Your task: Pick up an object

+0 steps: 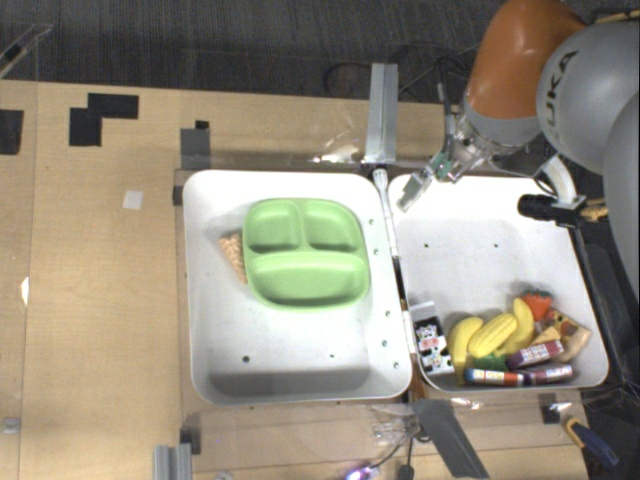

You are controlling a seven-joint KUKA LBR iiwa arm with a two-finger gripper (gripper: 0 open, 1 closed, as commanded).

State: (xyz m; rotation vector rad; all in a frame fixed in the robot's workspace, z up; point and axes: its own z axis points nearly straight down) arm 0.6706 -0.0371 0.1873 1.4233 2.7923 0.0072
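From my remote seat I see the pickable objects heaped in the near corner of the right bin point(500, 248): a yellow banana point(478, 336), markers point(520, 374), a small black-and-white box point(429, 338) and a few toy pieces. The pincer point(418, 188) hangs well apart from them over that bin's far left corner, near the divider; I cannot tell its state. The left bin point(210, 298) holds a green divided plate point(303, 252) on the counter point(90, 298).
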